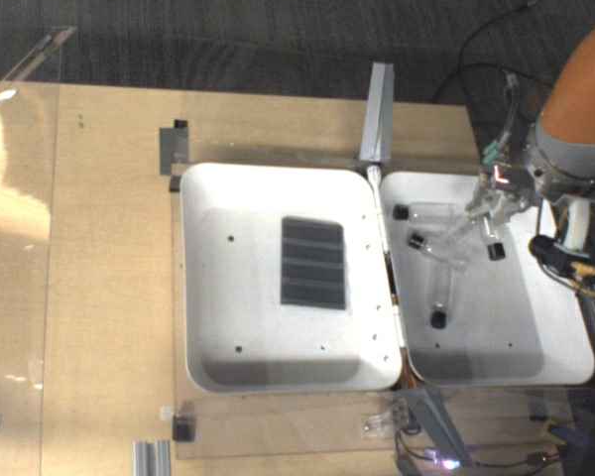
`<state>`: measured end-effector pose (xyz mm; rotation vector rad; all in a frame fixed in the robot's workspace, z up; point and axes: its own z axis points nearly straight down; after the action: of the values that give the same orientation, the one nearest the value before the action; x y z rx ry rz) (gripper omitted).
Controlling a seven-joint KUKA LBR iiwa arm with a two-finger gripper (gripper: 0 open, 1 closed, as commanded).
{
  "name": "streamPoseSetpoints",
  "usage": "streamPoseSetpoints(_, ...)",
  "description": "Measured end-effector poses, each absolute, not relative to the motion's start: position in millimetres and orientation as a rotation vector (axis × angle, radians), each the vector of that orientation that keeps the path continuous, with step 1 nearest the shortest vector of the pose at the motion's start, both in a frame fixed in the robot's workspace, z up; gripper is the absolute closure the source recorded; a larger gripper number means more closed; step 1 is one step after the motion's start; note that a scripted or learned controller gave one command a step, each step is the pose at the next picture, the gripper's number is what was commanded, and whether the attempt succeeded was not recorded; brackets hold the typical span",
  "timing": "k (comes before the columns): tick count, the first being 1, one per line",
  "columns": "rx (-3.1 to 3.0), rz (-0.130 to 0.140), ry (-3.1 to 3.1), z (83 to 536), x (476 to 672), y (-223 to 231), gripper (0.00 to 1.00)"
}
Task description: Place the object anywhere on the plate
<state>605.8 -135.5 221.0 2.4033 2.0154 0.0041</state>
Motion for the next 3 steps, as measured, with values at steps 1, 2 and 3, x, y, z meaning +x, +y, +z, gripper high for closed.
streamPoseSetpoints(1, 2.643, 0.005, 1.695, 214.0, 660.6, -41.6, 1.0)
streamPoseSetpoints(2, 2.723, 0.002, 1.566, 184.2, 668.9, 23.4, 1.0)
streamPoseSetpoints(3, 2.916, 0.004, 1.169, 185.2, 667.0, 89.3, 1.0)
